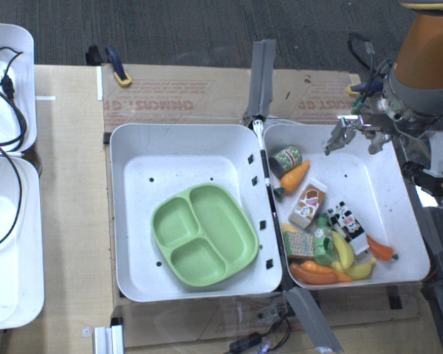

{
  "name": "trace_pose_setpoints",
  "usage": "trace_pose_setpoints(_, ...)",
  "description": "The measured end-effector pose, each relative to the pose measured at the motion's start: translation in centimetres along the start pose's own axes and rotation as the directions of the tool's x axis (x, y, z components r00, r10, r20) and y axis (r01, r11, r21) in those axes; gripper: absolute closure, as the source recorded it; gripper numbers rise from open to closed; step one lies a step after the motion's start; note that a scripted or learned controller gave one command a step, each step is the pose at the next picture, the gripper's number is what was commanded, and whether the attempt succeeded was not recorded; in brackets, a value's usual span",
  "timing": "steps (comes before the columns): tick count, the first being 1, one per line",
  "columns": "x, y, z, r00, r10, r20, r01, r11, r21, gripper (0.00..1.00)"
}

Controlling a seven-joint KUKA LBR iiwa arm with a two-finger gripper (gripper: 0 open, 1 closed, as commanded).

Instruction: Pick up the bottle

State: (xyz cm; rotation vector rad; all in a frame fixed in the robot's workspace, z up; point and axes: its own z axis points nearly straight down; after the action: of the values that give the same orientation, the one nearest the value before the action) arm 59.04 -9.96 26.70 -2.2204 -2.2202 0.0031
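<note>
The tool (352, 135), fingers apparently spread and empty at the right bin's (399, 190) 12 o'clock rim, risks seizing neighbouring toys because the bottle (350, 226) lies crowded among them.

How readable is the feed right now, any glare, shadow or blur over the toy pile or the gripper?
Camera view: lighting is even and soft, with no strong glare on the white right bin; the toy pile is sharp enough to separate items, though small; the gripper looks slightly soft and cluttered against the bin rim.
</note>
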Motion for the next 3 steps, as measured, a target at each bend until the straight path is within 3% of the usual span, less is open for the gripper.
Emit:
trace_pose_setpoints(1,-2.8,0.6,5.1,0.998,-0.069,0.0,0.069,0.998,0.001,0.0)
trace_pose_setpoints(2,-0.6,-4.8,15.3,1.0,0.022,0.001,-0.022,1.0,-0.017,0.0)
trace_pose_setpoints(3,2.4,-6.7,7.6,0.995,-0.099,0.001,0.099,0.995,-0.002,0.0)
